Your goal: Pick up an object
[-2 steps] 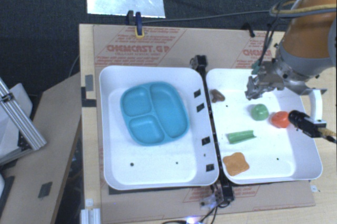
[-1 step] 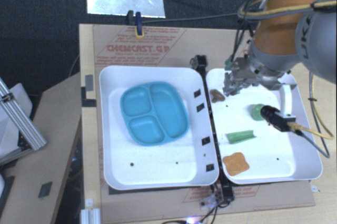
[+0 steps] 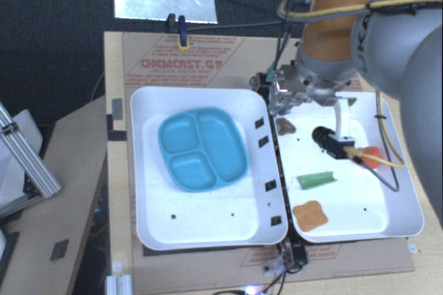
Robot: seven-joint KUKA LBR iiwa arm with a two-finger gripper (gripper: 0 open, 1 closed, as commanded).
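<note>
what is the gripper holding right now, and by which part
Cannot be told. The gripper is at the far left corner of the right bin, a small brown piece close by it; whether it grips that is unclear.

Fixed camera above bench (image 3: 208, 55), looking down aslant

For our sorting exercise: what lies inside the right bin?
A green pod, tan slab, brown lump and orange ball. The arm covers the bin's far end.
</note>
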